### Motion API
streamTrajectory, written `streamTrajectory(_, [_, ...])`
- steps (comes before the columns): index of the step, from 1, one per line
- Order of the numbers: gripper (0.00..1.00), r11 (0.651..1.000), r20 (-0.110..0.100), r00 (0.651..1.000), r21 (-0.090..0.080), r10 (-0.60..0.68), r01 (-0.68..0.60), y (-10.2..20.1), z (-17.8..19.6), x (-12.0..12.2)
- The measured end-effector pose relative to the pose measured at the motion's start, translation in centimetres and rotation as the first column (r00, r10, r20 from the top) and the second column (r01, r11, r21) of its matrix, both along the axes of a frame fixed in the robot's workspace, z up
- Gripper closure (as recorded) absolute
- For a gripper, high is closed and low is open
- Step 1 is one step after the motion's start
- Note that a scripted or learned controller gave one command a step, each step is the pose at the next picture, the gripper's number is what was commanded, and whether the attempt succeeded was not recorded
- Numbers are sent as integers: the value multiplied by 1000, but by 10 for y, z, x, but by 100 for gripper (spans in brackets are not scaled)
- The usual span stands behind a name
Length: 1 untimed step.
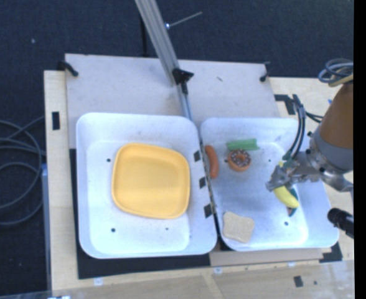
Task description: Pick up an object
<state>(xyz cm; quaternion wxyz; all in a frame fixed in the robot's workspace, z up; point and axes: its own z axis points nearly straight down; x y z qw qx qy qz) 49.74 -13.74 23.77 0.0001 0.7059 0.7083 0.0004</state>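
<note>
The right bin (pixel 258 242) holds several toy foods. A yellow banana (pixel 287 197) lies near its right wall. A brown sprinkled donut (pixel 239 160) sits beside a green strip (pixel 242 144), an orange-red sausage (pixel 212 161) lies along the left wall, and a slice of bread (pixel 238 227) rests at the front. My gripper (pixel 281 180) hangs low over the right side of this bin, directly above the banana's upper end. Its body hides the point where it meets the banana, so contact is unclear.
A yellow square plate (pixel 150 180) lies in the left bin (pixel 96 129). A slanted metal pole (pixel 161 36) rises from the bench behind the seam between the bins. Cables (pixel 298 120) trail from the arm over the right bin's far corner.
</note>
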Motion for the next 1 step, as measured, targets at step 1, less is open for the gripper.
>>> streamTrajectory(1, [100,1000,1,1000,0,1,-1,52,10,9])
